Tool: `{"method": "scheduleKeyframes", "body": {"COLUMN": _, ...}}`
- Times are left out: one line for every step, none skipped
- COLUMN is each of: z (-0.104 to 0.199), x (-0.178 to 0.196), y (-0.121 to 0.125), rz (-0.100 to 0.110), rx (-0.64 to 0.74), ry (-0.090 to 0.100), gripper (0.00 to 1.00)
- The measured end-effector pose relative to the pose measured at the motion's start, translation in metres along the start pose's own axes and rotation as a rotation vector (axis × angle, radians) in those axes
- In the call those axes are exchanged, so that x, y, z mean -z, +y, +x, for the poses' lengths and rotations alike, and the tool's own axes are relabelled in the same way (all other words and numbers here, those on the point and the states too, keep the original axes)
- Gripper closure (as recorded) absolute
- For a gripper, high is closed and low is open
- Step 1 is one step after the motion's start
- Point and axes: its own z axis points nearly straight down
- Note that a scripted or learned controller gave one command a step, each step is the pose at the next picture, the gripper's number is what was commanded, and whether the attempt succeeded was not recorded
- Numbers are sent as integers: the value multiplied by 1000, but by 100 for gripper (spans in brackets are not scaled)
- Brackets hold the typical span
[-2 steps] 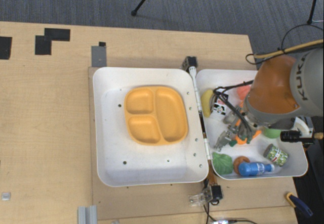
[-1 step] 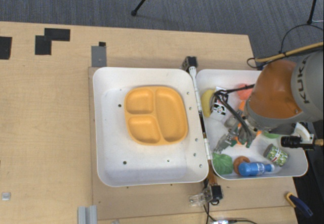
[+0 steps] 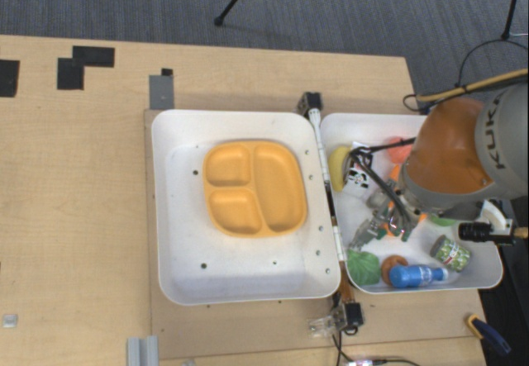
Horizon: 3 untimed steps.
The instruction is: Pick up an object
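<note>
several small objects crowd your right bin (image 3: 496, 269); the gripper (image 3: 382, 226) hangs low over its middle, whether spread or closed you cannot tell. nearest is the green ball (image 3: 363, 265), just toward the near rim, blue bottle (image 3: 416, 275) lying crosswise beside it.

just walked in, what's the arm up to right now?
The KUKA arm is reaching into the right bin, its claw low among the clutter there: a green object, a blue bottle, a small green can and a yellow item. Nothing is visibly held. The left bin has just the yellow divided plate.
</note>
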Motion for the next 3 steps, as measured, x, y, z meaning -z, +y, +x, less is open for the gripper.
{"method": "scheduleKeyframes", "body": {"z": 0, "x": 0, "y": 0, "rz": 0, "rx": 0, "ry": 0, "gripper": 0}}
{"method": "scheduleKeyframes", "body": {"z": 0, "x": 0, "y": 0, "rz": 0, "rx": 0, "ry": 0, "gripper": 0}}
{"method": "scheduleKeyframes", "body": {"z": 0, "x": 0, "y": 0, "rz": 0, "rx": 0, "ry": 0, "gripper": 0}}
